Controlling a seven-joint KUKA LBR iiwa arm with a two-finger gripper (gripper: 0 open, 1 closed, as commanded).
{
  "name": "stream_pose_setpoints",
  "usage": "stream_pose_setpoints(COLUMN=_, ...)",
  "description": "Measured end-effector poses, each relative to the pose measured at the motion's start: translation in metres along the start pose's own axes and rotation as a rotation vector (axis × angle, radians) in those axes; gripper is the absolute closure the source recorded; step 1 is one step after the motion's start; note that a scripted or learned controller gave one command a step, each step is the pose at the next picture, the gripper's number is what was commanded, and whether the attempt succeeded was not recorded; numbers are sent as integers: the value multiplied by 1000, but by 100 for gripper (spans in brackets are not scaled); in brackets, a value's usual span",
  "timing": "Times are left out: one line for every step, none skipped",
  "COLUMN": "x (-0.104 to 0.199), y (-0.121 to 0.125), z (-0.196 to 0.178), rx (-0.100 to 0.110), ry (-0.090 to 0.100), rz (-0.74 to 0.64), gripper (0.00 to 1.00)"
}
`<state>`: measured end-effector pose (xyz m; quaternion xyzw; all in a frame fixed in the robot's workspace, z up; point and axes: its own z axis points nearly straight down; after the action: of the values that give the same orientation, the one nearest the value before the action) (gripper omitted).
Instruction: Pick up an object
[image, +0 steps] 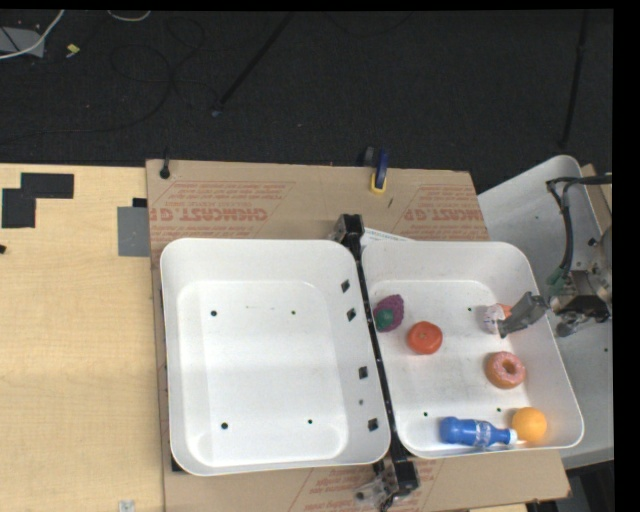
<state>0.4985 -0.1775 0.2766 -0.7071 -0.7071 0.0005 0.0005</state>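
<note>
The right bin (540, 290) holds several objects. A purple and green toy (388, 312) lies near the divider, with a red round object (425, 338) just right of it. A pink donut (505, 370) sits farther right. Along the front wall lie a blue bottle (472, 432) and an orange ball (530, 425). My gripper (489, 319) reaches in from the right, low over the bin floor, above the donut in the view and right of the red object. It touches none of them, and nothing shows in its grasp.
The left bin (190, 300) stands beside the right one, joined along a black clipped divider (362, 340). Both rest on a cardboard sheet (260, 205). Arm cabling and mounts (580, 290) crowd the right edge.
</note>
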Motion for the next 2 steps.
stream_pose_setpoints(x=-1, y=31, z=153, rx=10, ry=4, rz=-2, gripper=0)
stream_pose_setpoints(x=13, y=107, z=190, rx=-4, ry=-1, rz=-4, gripper=0)
